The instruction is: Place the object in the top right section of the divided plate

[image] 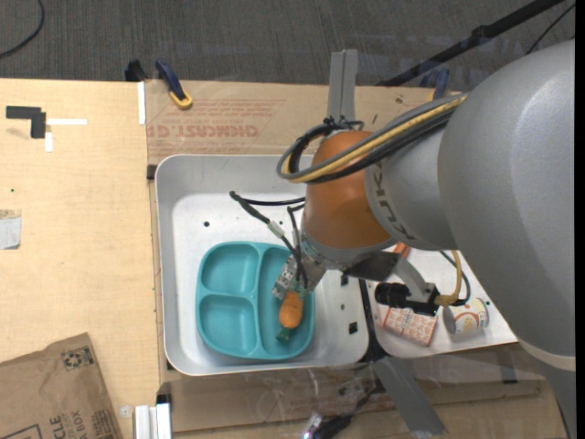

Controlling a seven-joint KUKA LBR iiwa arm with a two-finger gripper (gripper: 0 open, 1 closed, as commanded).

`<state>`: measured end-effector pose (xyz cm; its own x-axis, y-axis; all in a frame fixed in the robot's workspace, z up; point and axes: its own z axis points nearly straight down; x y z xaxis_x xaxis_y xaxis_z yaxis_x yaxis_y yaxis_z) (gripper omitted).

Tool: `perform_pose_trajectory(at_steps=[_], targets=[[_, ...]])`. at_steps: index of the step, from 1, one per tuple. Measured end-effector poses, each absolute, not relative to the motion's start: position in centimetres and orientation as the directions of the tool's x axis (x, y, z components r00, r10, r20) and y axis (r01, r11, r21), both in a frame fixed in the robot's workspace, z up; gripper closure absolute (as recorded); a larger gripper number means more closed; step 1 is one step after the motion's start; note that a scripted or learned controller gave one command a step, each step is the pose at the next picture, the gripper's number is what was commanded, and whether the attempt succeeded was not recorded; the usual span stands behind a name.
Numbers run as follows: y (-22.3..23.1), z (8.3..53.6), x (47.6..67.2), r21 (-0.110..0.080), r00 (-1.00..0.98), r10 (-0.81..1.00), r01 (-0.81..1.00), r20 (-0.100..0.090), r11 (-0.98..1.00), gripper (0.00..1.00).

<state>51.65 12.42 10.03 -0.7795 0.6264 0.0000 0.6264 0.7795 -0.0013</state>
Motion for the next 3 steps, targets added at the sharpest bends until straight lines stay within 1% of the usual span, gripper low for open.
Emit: perform_pose_trajectory(at_steps=[1, 2, 3], targets=[[5.3, 19.1, 49.1, -0.002, -0.513, 0.858, 0.858, -0.001, 0.513, 1.0], [-7.9, 19.1, 47.7, -0.002, -0.281, 0.96, 0.96, -0.001, 0.281, 1.0], [-22.4, 13.1, 48.9, 0.005, -0.261, 0.965, 0.965, -0.006, 0.261, 1.0]])
